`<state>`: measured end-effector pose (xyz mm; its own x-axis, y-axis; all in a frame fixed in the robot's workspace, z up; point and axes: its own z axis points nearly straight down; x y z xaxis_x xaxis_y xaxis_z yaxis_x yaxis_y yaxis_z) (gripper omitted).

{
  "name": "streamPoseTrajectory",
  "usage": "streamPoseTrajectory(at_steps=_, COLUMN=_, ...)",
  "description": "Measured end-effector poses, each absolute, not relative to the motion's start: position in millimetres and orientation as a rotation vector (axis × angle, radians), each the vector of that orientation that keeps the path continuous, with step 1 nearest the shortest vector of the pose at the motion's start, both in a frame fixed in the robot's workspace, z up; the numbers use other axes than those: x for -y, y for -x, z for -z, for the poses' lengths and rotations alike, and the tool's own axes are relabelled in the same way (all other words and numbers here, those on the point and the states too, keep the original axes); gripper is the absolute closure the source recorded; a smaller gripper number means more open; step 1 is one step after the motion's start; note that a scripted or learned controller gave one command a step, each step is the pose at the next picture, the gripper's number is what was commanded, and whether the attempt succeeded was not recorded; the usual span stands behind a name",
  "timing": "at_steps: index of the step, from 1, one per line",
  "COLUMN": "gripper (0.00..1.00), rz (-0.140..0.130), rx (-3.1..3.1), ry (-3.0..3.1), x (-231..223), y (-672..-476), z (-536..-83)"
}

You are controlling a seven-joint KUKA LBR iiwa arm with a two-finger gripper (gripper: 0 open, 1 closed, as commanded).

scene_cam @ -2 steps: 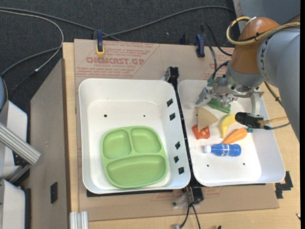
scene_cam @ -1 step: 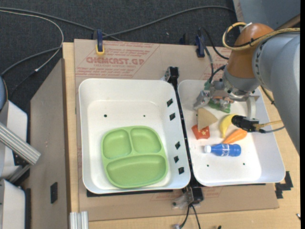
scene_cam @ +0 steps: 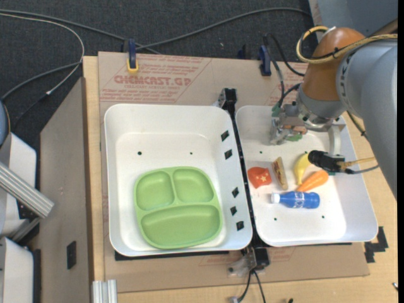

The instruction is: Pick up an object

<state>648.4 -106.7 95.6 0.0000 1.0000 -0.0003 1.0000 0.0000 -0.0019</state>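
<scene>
**Camera view: gripper poised far of a tight cluster; mis-grasp risk noted**

Hazards. The candidate objects lie crowded in the middle of the right bin (scene_cam: 297,227). A yellow banana (scene_cam: 302,165) and an orange carrot (scene_cam: 314,181) lie just beside each other. A blue bottle (scene_cam: 298,199) lies on its side just near of them. A brown stick-shaped piece (scene_cam: 280,173) lies against a red-orange piece (scene_cam: 259,177) to the left.

In this inspector's judgement, a descent into this group could catch two items at once or push one aside. The bottle and carrot, being rounded, may roll or slip out of a closing grip. The red-orange piece lies close to the wall shared with the left bin (scene_cam: 120,169), which leaves little clearance on that side. The green divided plate (scene_cam: 178,206) in the left bin is flat and looks awkward to pinch.

Pose. The arm (scene_cam: 372,74) reaches in from the right, with its orange band (scene_cam: 328,62) above the wrist. The gripper (scene_cam: 287,131) points down over the far part of the right bin, apart from the cluster on its far side. Nothing is seen held. Whether the jaws stand wide or narrow cannot be told from this view.
</scene>
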Motion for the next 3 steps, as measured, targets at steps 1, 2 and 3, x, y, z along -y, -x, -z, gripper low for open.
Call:
streamPoseTrajectory(at_steps=1, gripper=1.0, rz=0.001, rx=2.221, ry=2.222, x=111.3, y=-642.3, z=-152.3)
streamPoseTrajectory(at_steps=2, gripper=1.0, rz=0.003, rx=2.224, ry=2.22, x=110.2, y=-644.6, z=-193.5)
streamPoseTrajectory(at_steps=3, gripper=1.0, rz=0.001, rx=2.223, ry=2.219, x=109.6, y=-645.8, z=-212.6)
